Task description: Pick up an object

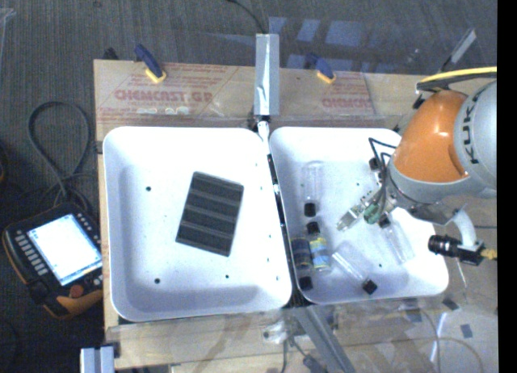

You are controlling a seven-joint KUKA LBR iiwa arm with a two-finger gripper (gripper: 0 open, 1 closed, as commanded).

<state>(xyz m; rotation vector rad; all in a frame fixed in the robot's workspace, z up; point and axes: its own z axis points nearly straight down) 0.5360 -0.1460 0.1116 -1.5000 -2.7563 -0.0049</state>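
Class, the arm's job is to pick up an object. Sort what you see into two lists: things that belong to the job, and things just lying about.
Belongs to the job:
- pincer
- right bin
- clear tube
- small black cube
- left bin
- dark ridged slab

Just lying about:
- handheld screen unit
- blue clamps
- looped cable

This is looking like a robotics lab or a test cell. A grey industrial arm (452,149) with an orange band is reaching over a wooden bench (186,93), where two shallow white bins (113,202) are sitting side by side. Blue clamps (149,60) are holding a clear sheet at the bench's far edge. A teach pendant (55,252) with a lit screen is lying on the dark carpet floor (48,32), and cables (56,133) are running near it.
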